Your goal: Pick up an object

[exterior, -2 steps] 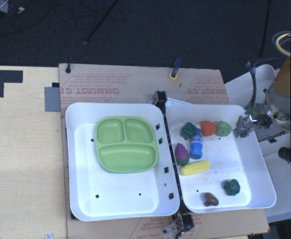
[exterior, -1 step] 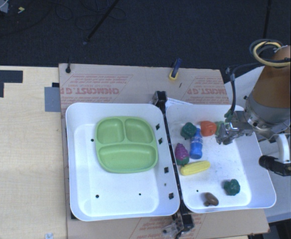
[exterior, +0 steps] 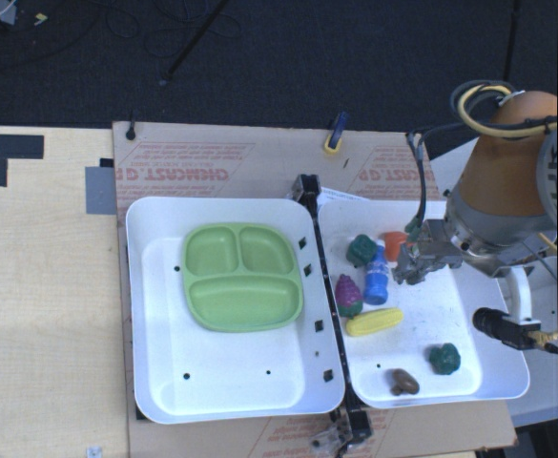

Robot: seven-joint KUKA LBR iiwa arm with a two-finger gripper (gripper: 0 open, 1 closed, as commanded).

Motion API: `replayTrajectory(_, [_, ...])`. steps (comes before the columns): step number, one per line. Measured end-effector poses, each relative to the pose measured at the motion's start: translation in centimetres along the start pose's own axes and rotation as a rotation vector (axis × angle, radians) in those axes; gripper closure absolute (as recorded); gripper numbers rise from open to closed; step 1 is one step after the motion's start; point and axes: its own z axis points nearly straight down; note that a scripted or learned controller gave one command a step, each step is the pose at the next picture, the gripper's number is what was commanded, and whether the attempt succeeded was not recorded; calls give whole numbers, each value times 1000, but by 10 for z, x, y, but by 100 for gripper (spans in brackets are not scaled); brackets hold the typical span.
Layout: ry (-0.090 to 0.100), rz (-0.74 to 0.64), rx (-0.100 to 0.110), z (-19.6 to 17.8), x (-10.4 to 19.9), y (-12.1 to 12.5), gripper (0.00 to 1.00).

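The right bin (exterior: pixel 493 375) holds several small objects. A dark green piece (exterior: pixel 361 249) lies near its top left, with an orange piece (exterior: pixel 393 241) beside it. A blue bottle (exterior: pixel 377 279) stands below them, next to a purple piece (exterior: pixel 347 295). A yellow corn cob (exterior: pixel 373 322) lies lower down. A teal piece (exterior: pixel 444 358) and a brown piece (exterior: pixel 404 382) sit near the bin's front. My gripper (exterior: pixel 410 263) hangs low just right of the blue bottle and the orange piece, with nothing visibly held.
The left bin (exterior: pixel 155 351) holds a green divided plate (exterior: pixel 242 277). A black clamp (exterior: pixel 306 188) sits between the bins at the back. A blue and yellow clip (exterior: pixel 335 134) is on the cardboard behind. The arm's orange and grey body (exterior: pixel 507 175) overhangs the right bin's right side.
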Motion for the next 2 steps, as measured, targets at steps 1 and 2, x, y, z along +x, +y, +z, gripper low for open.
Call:
replayTrajectory(1, [-1,0,1,-3,45,-13,100])
replayTrajectory(2, [-1,1,2,-2,90,-29,100])
